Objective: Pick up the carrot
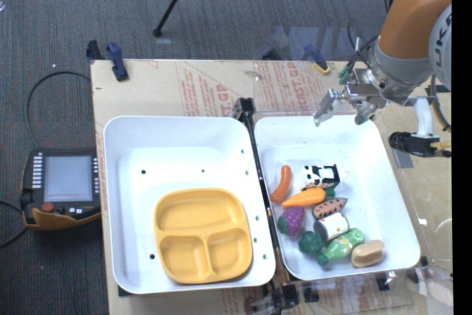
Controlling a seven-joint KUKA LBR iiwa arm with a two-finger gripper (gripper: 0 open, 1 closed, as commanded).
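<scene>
The orange carrot (304, 197) lies on its side in the middle of the right bin (391, 181), its green top pointing right. It sits among several toy foods, with an orange-red sausage (281, 184) to its left and a black-and-white cow-patterned block (321, 175) just behind it. My gripper (344, 113) hangs open above the far edge of the right bin, well behind the carrot and apart from it. Nothing is between its fingers.
Purple grapes (293, 218), a dark round slice (329, 207), green vegetables (341, 245) and a bread roll (367, 253) crowd the right bin's front. The left bin (129, 158) holds a yellow divided plate (203, 234). A teach pendant (65, 185) lies on the floor at left.
</scene>
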